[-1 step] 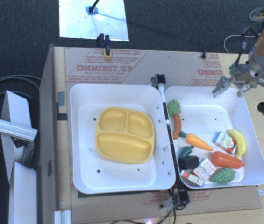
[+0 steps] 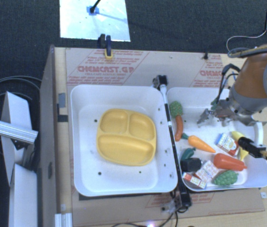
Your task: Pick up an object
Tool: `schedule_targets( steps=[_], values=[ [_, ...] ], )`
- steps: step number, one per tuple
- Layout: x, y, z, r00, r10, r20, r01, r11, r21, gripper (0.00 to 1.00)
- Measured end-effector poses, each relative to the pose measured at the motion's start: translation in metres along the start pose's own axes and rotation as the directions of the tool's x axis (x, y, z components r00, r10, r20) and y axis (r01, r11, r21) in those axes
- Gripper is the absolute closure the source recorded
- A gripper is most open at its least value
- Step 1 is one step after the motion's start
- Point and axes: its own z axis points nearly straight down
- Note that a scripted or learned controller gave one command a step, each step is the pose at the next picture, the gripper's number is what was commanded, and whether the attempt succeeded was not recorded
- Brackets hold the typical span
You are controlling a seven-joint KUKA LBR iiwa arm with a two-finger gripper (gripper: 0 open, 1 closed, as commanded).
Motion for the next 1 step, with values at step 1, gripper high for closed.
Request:
schedule_targets(
  steps=[1],
  values=[
    [0.0411, -0.0694, 0.0425, 1.000, 0.001, 0.000, -0.001, 1.000, -0.002, 0.00]
  ],
)
